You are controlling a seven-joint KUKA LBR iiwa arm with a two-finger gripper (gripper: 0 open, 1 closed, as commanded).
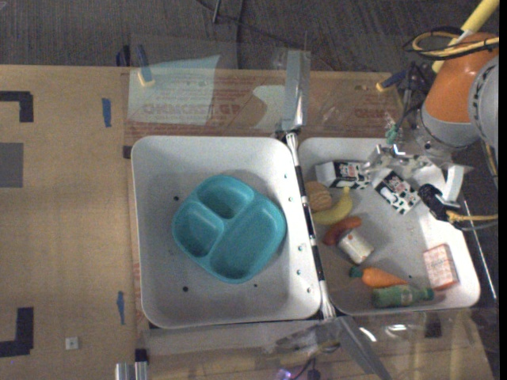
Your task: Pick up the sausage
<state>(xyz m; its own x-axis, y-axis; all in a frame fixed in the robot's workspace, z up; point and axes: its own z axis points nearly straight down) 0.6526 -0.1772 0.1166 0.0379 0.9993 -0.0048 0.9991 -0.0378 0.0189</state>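
The sausage [342, 228] is a short reddish-brown piece lying in the left half of the right bin [467, 291]. It sits just below a yellow banana [337, 208] and touches a white cylinder [356, 246]. My gripper [398, 158] hangs over the back of the right bin, above the black-and-white cartons and well up and to the right of the sausage. Nothing of the sausage is near it. The arm's orange band [455, 85] shows at the upper right.
A teal divided plate [230, 228] lies in the left bin [158, 172]. The right bin also holds a brown bun [318, 195], two black-and-white cartons [396, 190], a carrot [382, 276], a green bottle [404, 295] and a pink box [440, 264].
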